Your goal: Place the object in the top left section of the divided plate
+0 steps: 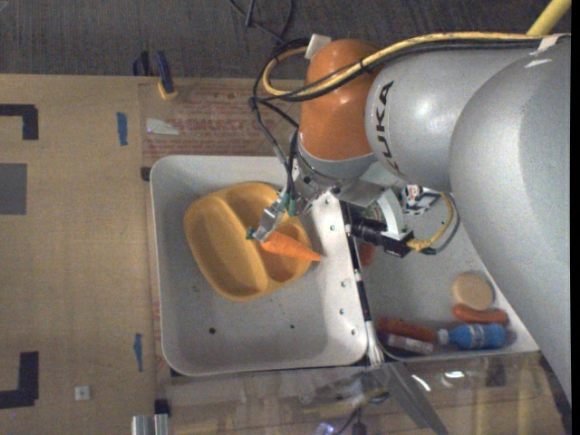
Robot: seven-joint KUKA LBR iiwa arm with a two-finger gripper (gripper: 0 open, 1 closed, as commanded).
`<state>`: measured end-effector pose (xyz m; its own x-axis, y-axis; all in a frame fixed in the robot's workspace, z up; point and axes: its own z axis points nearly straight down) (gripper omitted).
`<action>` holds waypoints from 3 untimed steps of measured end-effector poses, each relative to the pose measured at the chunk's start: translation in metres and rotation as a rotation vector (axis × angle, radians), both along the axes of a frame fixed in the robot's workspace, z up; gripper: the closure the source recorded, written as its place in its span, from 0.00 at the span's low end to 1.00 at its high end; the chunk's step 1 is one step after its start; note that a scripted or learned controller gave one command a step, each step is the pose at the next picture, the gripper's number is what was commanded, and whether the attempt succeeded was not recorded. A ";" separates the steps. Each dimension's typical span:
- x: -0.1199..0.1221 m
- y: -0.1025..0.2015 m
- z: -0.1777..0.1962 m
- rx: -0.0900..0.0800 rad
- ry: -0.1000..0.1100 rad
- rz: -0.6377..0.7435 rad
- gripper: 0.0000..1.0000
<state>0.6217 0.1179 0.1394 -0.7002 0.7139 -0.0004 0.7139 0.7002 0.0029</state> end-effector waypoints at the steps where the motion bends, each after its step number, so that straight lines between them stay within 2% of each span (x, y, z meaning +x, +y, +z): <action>1: 0.000 0.000 0.000 0.000 0.000 0.000 0.00; 2: -0.005 -0.038 0.067 -0.001 -0.003 0.052 0.00; 3: -0.005 -0.038 0.067 -0.001 -0.003 0.052 0.00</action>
